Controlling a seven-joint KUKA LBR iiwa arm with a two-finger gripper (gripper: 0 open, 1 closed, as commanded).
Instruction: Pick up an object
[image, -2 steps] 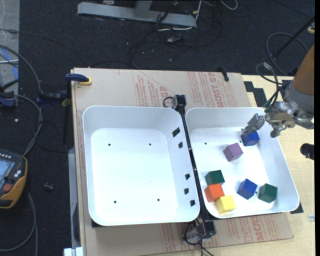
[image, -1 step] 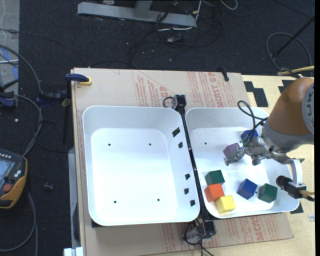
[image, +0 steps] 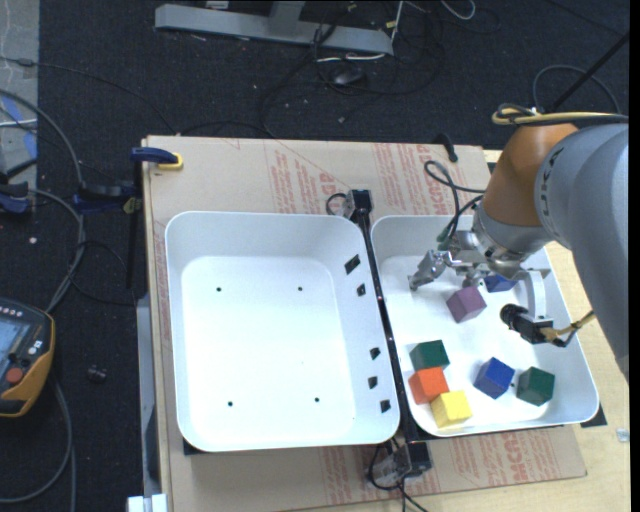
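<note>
My gripper (image: 452, 272) hangs over the right bin (image: 575, 415) beside a purple block (image: 465, 302); nothing lifted yet, jaw state unclear to me.

A: Where does the camera sit?
B: Fixed above the worktop (image: 260, 165), looking down at a slant from moderate height.
A: What does it take in?
B: Both bins (image: 270, 235), with the arm (image: 585, 190) entering from the right.
</note>
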